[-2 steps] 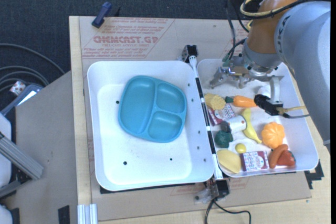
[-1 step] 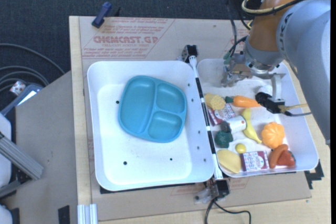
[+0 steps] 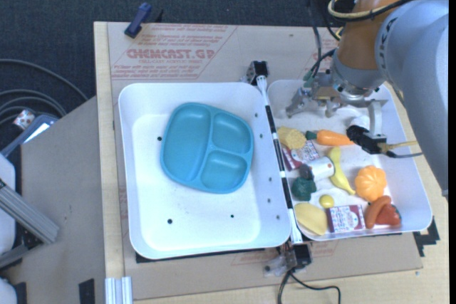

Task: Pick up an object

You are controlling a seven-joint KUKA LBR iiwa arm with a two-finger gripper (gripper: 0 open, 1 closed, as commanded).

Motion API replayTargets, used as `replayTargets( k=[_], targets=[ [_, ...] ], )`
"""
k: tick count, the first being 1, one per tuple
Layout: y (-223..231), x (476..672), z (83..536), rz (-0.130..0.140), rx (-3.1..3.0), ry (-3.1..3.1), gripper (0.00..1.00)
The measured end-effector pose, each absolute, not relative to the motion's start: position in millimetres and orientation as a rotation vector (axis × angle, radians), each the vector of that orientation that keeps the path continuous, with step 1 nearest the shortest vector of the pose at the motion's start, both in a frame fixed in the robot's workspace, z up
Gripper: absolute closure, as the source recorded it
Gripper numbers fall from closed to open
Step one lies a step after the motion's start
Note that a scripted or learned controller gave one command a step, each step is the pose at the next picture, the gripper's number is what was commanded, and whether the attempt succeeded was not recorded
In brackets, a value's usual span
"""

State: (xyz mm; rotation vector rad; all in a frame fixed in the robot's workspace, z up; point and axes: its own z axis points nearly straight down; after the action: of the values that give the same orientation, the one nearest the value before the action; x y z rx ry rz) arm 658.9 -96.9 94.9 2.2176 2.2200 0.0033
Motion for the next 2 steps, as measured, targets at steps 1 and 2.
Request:
replayTargets(
  k=[1, 2],
  targets=[
    [-96.5, 659.5, 105.2, 0.006, 2.216, 2.219, 1.0],
    [-96.6, 659.4, 105.0, 0.005, 2.216, 2.219, 0.0]
  ],
)
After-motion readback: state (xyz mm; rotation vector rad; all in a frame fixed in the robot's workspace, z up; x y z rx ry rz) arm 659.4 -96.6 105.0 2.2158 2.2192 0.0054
